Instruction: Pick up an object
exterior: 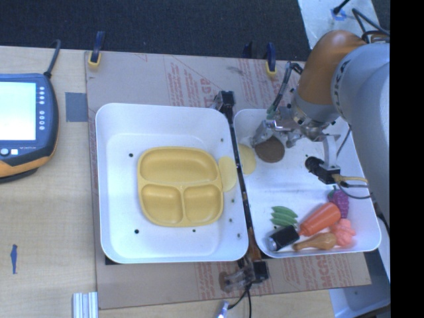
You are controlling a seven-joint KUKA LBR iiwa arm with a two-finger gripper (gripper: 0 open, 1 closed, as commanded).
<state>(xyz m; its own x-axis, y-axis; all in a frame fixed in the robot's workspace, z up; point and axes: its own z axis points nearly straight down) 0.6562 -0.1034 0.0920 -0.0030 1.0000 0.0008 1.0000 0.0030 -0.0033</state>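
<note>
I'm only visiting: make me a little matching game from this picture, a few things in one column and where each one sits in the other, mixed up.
Things:
1. yellow tray
2. carrot
3. gripper
4. tablet

Places:
A. near corner of the right bin
B. on the bench, left of both bins
C. in the left bin
D. over the far end of the right bin, by a brown round thing

Pairs: 1-C, 2-A, 3-D, 4-B

A robotics lab, by the look of it. Wooden worktop [46, 230] overlaid with cardboard [165, 78] held down by blue clamps [270, 57]. Far left of the tool [281, 132], a teach pendant [23, 124] with a lit screen. Cables [358, 8] trailing behind the arm [344, 78], dark carpet [165, 8] beyond.
</note>
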